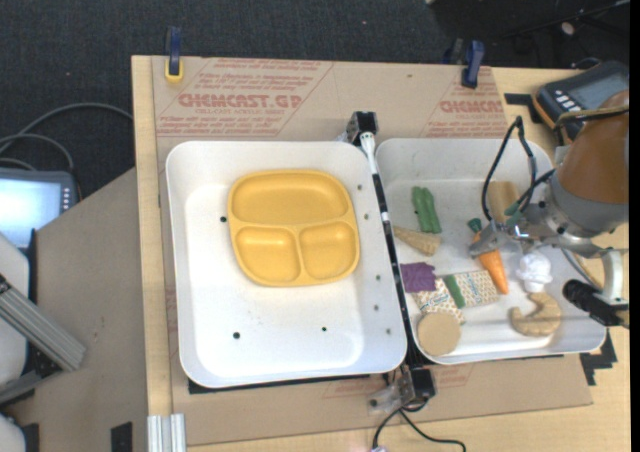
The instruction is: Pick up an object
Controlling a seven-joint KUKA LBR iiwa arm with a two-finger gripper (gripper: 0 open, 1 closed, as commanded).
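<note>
Two bins point(200, 270): one yellow tray point(293, 225), one carrot point(493, 271).

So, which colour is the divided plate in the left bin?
Yellow. The divided plate shows clearly in the camera view, lying in the left bin.

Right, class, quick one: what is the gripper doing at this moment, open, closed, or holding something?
Gripper: low in the right bin, just above the toy carrot; whether it is open, closed or holding anything cannot be told.
</note>
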